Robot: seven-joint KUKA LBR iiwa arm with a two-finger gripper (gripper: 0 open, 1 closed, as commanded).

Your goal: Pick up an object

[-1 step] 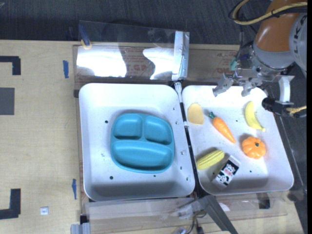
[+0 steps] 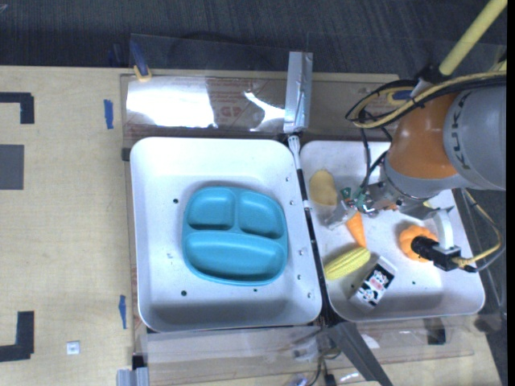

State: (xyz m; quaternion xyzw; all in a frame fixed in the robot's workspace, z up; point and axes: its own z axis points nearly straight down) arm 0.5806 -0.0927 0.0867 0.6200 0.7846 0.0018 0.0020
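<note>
The divided plate (image 2: 236,234) lies in the left bin (image 2: 153,215); corn (image 2: 346,261) and carrot (image 2: 356,230) in the right bin (image 2: 459,292).

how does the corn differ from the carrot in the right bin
The corn is yellow, thick and blunt at both ends; the carrot is orange, slimmer and tapers to a point. The corn lies nearly crosswise, its right end tipped up, while the carrot runs more up and down the view. The corn sits nearer the bin's front edge, the carrot closer to the arm. Both are toy vegetables lying flat in the right bin.
</note>
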